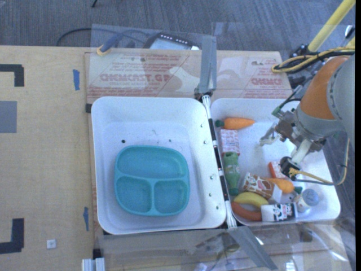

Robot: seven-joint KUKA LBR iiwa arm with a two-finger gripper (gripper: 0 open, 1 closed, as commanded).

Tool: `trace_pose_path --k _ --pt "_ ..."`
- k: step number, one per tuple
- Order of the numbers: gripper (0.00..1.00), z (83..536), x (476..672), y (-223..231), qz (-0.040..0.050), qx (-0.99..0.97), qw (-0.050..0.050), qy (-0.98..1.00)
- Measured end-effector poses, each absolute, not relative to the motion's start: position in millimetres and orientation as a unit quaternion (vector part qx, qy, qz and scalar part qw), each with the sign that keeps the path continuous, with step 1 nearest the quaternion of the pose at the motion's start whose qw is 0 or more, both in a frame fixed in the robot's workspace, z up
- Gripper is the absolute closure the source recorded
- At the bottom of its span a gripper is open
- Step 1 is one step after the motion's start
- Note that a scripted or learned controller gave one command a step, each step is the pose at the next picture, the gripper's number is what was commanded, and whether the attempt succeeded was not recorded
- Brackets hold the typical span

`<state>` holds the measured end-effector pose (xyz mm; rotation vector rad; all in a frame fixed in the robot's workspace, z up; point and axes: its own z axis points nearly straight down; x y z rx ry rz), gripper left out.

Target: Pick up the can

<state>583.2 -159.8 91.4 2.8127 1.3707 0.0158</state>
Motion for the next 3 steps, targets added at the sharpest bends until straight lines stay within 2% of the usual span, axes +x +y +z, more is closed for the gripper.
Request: trace_pose_path --k 1,2,3 --pt "0.0 84.6 638.1 -192.9 0.003 0.916 -0.008 0.401" --pt "0.0 85.2 633.3 -137.5 0.0001 0.946 -0.001 0.325" --pt "0.0 84.6 643.5 -157.3 0.0005 0.951 0.0 0.31"
